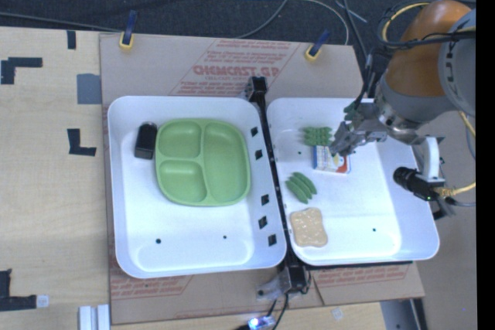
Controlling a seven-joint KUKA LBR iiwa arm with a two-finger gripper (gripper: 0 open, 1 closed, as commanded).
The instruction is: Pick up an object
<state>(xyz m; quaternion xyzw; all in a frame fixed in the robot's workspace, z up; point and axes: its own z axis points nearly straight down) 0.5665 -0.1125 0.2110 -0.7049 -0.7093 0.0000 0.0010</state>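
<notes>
Nearest in the right bin point(418, 243) sits a flat tan bread slice point(308, 227), then a green pea pod point(302, 185) lying diagonally. Further back the gripper point(342, 146) hangs right over a small boxy packet point(326, 160), long axis roughly upright in view; can't tell how wide it's open. Left bin point(131, 243) has a 3-section green plate point(203, 161).

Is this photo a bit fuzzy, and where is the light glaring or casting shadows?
Camera view: soft overall, small print unreadable; the white bins are bright, nearly washed out; the green tray casts a faint shadow; the gripper looks slightly blurred; the orange band carries a mild sheen.
</notes>
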